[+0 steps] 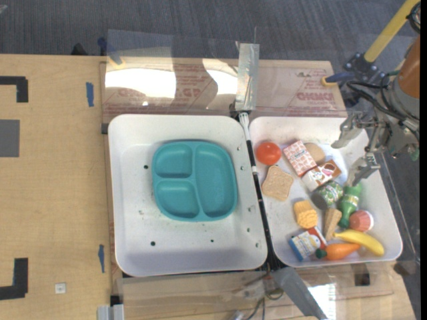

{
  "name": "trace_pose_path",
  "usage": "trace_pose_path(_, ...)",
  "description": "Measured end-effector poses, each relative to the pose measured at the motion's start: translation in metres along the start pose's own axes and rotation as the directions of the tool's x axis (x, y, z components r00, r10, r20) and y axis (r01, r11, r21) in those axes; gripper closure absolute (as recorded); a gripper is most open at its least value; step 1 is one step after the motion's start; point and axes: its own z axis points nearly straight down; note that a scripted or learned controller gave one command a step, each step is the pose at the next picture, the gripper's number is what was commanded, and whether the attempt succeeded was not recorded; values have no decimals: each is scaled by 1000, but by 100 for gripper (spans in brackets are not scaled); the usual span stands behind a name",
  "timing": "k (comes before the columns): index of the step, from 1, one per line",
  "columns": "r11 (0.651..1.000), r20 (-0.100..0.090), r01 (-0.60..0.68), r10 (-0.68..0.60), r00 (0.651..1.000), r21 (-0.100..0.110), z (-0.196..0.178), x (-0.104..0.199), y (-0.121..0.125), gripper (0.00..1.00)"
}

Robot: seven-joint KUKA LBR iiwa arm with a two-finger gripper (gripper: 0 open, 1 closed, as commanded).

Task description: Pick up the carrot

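Evidently nothing is grasped yet: the small orange plastic carrot (pixel 341 250) lies at the front edge of the right shallow white bin (pixel 390 209), tucked under the yellow toy banana (pixel 361 240) and beside a blue-and-white carton (pixel 304 244). That crowding suggests a tight approach. The gripper (pixel 359 153) hangs over the bin's far right side, well apart from the carrot, jaws spread and holding nothing.
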Motion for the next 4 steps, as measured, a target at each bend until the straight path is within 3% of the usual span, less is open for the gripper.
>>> trace_pose_path(1, 982, 19, -190, 190, 982, 0, 172, 18, -3, 0)
trace_pose_path(2, 947, 22, -322, 322, 946, -3, 180, 38, 42, 0)
trace_pose_path(3, 942, 12, -334, 334, 942, -2, 181, 30, 44, 0)
trace_pose_path(4, 976, 25, -217, 217, 976, -5, 180, 41, 45, 0)
